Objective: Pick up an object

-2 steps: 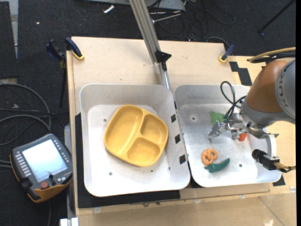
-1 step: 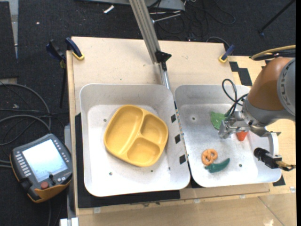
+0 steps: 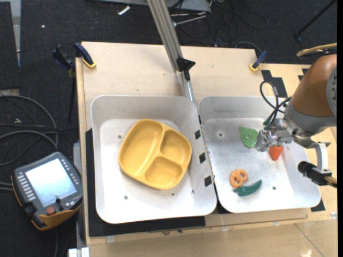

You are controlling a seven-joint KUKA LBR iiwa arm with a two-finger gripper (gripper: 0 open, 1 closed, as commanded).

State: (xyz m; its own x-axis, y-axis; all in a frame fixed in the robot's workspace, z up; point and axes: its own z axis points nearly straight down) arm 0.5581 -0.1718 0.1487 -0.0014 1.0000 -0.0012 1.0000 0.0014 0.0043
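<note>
the red piece (image 3: pixel 275 153) lies in the right bin (image 3: pixel 225 197), touching the gripper (image 3: pixel 266 141) on its lower right; a green leaf (image 3: pixel 248 136) sits just left. finger state: cannot tell.

Even overhead light washed the white bins (image 3: pixel 161 103) nearly to glare; shadows stayed soft, the dark floor (image 3: pixel 37 90) dim, focus slightly soft.

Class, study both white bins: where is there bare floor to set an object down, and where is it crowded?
Left bin: bare strips around the yellow divided plate, widest along its near edge. Right bin: bare at its left and far side. Crowded: gripper by green piece and red piece; pretzel touching green pepper.
</note>
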